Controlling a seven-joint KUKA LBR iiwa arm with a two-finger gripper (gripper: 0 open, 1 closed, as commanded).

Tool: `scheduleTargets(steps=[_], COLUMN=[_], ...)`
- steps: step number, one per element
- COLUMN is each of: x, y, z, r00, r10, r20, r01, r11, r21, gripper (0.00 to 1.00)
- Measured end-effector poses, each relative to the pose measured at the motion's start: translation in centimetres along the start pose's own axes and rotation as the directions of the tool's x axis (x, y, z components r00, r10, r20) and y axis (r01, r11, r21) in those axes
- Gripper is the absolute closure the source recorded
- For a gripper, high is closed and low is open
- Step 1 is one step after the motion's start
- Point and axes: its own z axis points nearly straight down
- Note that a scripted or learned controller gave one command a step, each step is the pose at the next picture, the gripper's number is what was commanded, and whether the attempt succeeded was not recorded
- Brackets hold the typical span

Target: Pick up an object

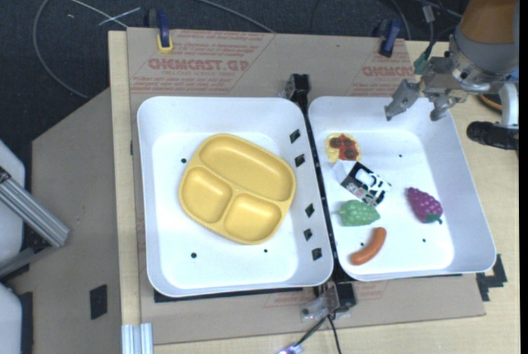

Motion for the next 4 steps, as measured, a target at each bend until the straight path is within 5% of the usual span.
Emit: scheduleTargets(steps=[1,4], x=[0.0,1.0], y=[0.3,1.1], z=[-0.9,13.0], r00=[1.0,1.0], r10=[-0.003,-0.004], r20=[0.003,0.002], r01=[0.003,0.004], r11=[1.0,1.0], r21=[-0.015,-0.011], gripper=[0.0,0.0])
